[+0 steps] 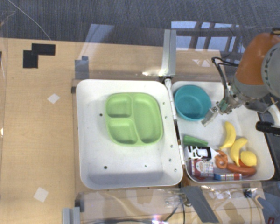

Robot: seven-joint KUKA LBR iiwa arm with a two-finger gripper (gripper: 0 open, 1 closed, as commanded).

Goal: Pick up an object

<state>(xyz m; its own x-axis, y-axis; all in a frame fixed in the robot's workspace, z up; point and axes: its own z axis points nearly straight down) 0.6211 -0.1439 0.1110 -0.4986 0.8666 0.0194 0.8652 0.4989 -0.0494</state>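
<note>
Carton (199, 160) label: black-and-white print there, too small to read.
Elsewhere: no legible text, numbers or signs.

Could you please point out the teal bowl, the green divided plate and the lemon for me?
teal bowl (192, 102), camera view, on its inner floor.
green divided plate (147, 118), camera view, on its large right compartment.
lemon (248, 158), camera view, on its middle.

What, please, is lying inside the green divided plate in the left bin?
All three compartments of the green divided plastic plate show bare green surface. It rests flat in the left shallow white bin, so what lies beneath the plate is covered.
</note>
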